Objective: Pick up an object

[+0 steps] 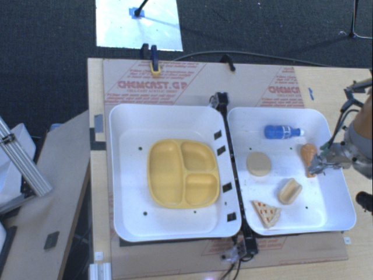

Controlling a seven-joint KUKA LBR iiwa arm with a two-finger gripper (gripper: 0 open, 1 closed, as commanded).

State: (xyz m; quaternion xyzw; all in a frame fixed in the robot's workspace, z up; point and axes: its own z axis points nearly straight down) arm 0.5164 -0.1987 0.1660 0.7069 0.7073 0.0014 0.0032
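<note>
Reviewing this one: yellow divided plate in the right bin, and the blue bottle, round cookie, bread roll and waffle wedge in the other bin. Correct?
Not quite. The camera view shows the yellow plate in the left bin. The blue bottle, cookie, roll and waffle wedge lie in the right bin.

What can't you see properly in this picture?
- Gripper, camera view: too small and blurred to make out its grip at the orange piece.
- Arm: cut off by the right edge.
- Blue bottle: label too small to read.
- Yellow tray: underside hidden by the tray itself.
</note>
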